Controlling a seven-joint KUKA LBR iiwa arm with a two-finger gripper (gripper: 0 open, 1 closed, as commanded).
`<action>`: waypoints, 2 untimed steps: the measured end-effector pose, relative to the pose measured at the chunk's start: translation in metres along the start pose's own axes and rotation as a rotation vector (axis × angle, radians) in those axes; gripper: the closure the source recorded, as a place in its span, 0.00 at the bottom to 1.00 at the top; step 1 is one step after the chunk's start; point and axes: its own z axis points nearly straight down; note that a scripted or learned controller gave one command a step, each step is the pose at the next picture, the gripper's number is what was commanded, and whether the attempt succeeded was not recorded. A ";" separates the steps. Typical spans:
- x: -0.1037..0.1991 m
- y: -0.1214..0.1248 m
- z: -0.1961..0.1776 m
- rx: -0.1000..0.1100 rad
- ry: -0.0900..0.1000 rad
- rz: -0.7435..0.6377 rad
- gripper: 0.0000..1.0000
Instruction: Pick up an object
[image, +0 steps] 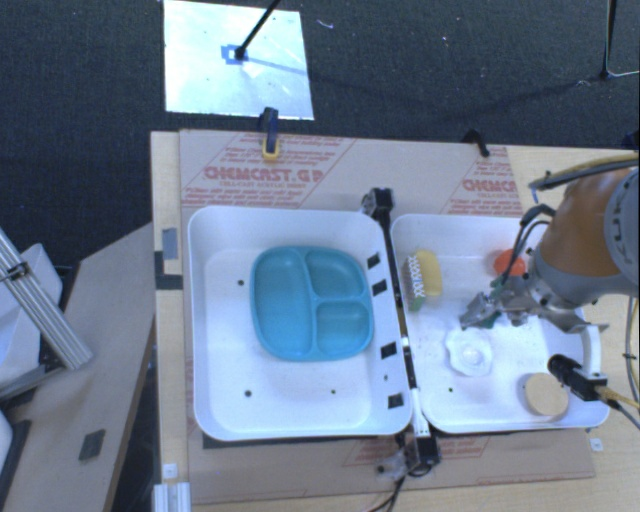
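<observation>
A: What takes up the most room on the bench (330, 165)?

B: The two white bins. The left bin (215, 330) holds a blue plate (310, 302) with three compartments, lying flat near its middle. The right bin (470, 418) sits just beside it, their rims touching along a dark strip with clips.

A: And the arm (600, 235)?

B: It reaches in from the right over the right bin, grey with an orange band above the wrist. The gripper (480, 313) hangs low over the middle of that bin, pointing left.

A: Is it open or closed?

B: I cannot tell; the tip is dark and blurred, and I see nothing clearly between its parts.

A: What lies in that bin to pick up?

B: A yellow sponge (423, 276) with a white patterned side sits near the bin's left wall. A white fried egg toy (469, 354) lies just below the gripper tip. A round tan disc (545, 395) rests near the lower right corner. A small orange thing (506, 262) shows by the arm's cables, partly hidden.
</observation>
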 end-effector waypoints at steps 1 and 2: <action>-0.001 0.002 -0.013 -0.006 -0.002 0.000 1.00; 0.007 0.004 -0.075 -0.010 -0.002 -0.004 1.00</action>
